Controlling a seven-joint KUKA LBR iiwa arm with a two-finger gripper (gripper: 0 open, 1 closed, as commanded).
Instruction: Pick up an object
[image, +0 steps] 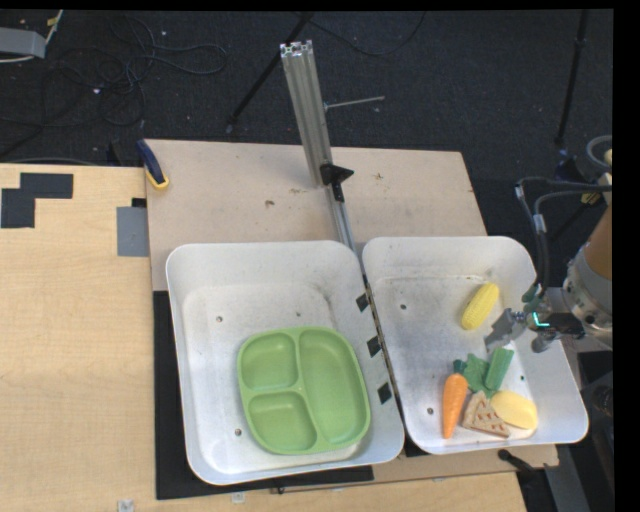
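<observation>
**Tool poised over the toy food in the right bin**

The left bin (200, 290) holds a green divided tray (300, 390). In the right bin (430, 270) lie a carrot (453, 404), a green piece (492, 368), a corn cob (480, 305), a wedge (487, 417) and a lemon (514, 409). The tool (522, 328) hangs beside the corn, fingers spread, gripping nothing.

green tray (300, 390) | left bin (200, 290) (tray inside) | metal post (308, 110)

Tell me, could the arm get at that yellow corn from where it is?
Probably yes. The corn lies alone on bare bin floor in the right bin, nothing on it, and the end effector hovers just beside it.
</observation>
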